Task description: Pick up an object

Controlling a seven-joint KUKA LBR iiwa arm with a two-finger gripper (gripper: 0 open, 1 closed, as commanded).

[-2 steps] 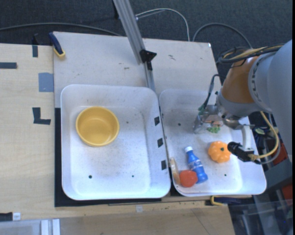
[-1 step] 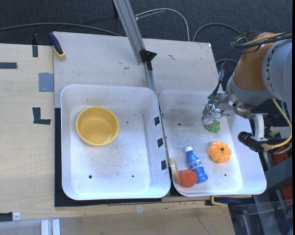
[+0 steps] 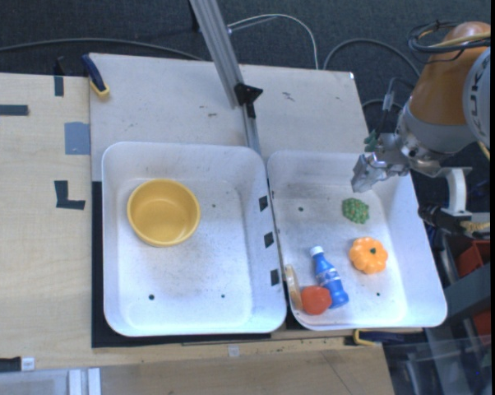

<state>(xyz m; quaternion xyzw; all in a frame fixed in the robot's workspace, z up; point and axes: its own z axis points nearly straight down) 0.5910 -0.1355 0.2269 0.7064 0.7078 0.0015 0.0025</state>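
Tool [image 3: 364,177], finger state unclear, above right bin [image 3: 412,303], green object [image 3: 356,211] just below it.

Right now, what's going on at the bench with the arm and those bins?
The arm's gripper hangs over the upper part of the right bin, just above the green toy, with nothing in it that I can see. In that bin also lie an orange pumpkin, a blue bottle and a red ball. The left bin holds a yellow bowl. Nothing looks picked up yet.
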